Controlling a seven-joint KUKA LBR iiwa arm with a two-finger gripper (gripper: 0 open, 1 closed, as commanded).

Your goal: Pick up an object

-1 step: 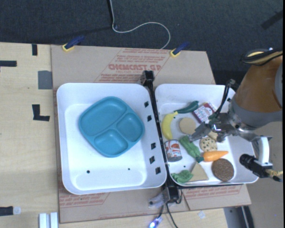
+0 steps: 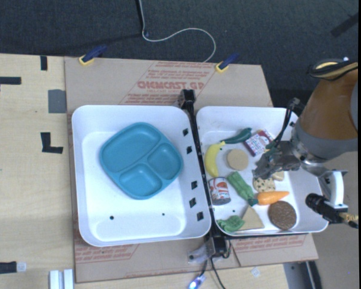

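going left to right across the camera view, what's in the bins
blue divided plate → banana → small can → round cracker → orange carrot → brown round cookie, with the gripper down in the right bin

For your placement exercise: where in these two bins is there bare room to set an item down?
Left bin: bare floor in front of the blue tray, and a strip along its left wall. Right bin: crowded; banana, carrot and cookie pack it, leaving a bare strip along the far wall.

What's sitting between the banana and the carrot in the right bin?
In the camera view, a green cucumber-like piece lies slantwise between the banana and the carrot.
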